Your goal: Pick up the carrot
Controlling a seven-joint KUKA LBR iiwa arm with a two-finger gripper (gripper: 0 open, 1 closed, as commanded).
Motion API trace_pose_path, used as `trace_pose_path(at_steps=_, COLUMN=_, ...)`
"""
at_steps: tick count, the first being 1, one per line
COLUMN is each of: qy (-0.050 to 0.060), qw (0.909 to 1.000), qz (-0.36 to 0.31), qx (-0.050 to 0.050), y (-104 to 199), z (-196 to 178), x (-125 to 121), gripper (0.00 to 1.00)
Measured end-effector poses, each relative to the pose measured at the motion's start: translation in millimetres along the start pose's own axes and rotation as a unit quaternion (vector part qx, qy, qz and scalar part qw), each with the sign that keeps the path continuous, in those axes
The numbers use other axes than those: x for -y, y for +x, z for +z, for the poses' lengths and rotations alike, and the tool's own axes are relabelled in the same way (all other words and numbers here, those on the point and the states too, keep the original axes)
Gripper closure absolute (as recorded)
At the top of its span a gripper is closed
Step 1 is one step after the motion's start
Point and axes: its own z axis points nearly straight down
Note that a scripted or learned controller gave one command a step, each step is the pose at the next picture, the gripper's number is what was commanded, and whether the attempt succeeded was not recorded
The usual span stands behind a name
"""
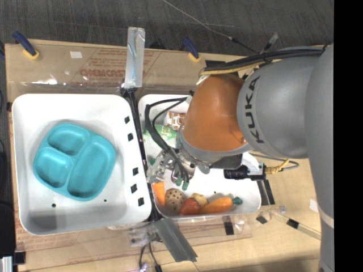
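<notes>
The carrot point(218, 204) lies along the near wall of the right bin point(252, 200), orange with a green stub at its right end. Left of it sit a red piece point(190, 207), a small tan piece point(199, 198), a brown speckled ball point(174, 198) and another orange piece point(159, 192). My gripper point(172, 173) hangs just above the ball and the orange piece, left of the carrot and apart from it. The orange wrist band and grey arm hide most of the bin's middle.
The left bin point(28, 208) holds a teal divided plate point(74, 160). Green and printed packets point(168, 130) show at the right bin's far left, beside black cables. A black-marked divider point(135, 152) separates the bins.
</notes>
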Motion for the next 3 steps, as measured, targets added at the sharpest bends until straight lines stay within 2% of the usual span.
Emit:
trace_pose_path(at_steps=1, qy=0.000, qw=0.9663, qz=-0.257, qx=0.001, y=9, z=-32, x=-19, gripper=1.00)
trace_pose_path(at_steps=2, qy=0.001, qw=0.9677, qz=-0.252, qx=0.004, y=-72, z=-106, x=30, gripper=1.00)
trace_pose_path(at_steps=3, qy=0.001, qw=0.9157, qz=-0.402, qx=-0.002, y=-44, z=-9, x=57, gripper=1.00)
